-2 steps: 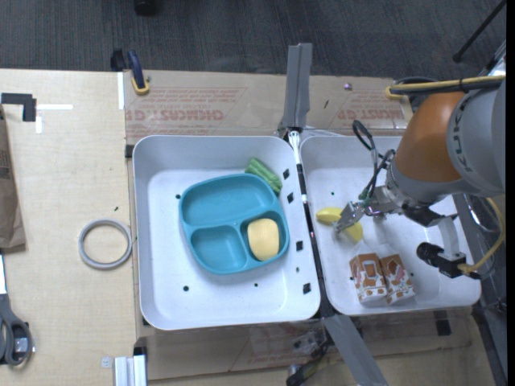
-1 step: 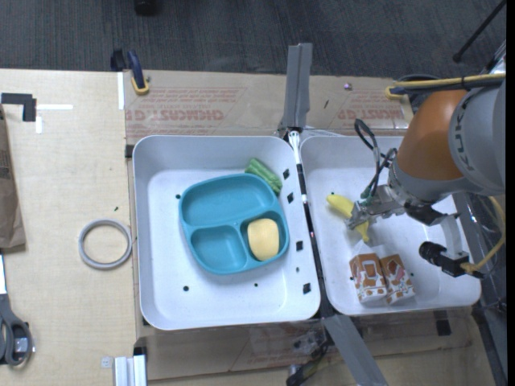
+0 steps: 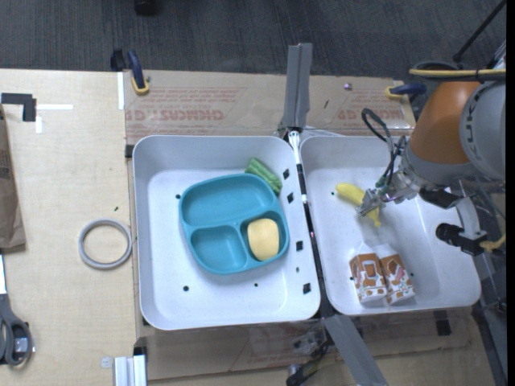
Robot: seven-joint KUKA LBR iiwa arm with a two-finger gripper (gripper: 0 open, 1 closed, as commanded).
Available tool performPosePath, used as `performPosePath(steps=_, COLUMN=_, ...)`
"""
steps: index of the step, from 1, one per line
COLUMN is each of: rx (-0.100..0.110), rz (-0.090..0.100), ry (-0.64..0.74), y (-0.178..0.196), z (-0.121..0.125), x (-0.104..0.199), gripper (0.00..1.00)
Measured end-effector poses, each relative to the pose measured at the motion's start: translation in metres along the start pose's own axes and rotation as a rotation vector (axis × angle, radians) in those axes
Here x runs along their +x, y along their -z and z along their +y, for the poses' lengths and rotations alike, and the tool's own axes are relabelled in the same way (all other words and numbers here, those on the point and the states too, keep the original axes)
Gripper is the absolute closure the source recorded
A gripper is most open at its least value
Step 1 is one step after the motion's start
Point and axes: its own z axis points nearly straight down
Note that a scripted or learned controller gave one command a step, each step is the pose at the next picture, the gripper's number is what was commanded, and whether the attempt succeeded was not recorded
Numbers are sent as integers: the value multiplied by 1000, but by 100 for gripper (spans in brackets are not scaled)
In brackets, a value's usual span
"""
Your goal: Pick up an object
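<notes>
Presently the gripper (image 3: pixel 372 205) sits low in the right bin (image 3: pixel 451 288), touching the banana (image 3: pixel 351 193); whether it grasps the fruit cannot be told. A carton pair (image 3: pixel 381 278) lies nearer the front wall

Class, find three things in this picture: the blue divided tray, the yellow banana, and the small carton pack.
blue divided tray (image 3: pixel 217 203): camera view, floor of its large upper compartment.
yellow banana (image 3: pixel 349 192): camera view, middle of the fruit.
carton pack (image 3: pixel 381 279): camera view, centre of its top face.
</notes>
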Motion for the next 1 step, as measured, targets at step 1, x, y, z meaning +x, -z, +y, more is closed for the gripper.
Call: performPosePath(steps=1, rx=0, rz=0, ry=0, y=0, z=0, x=0, gripper=0)
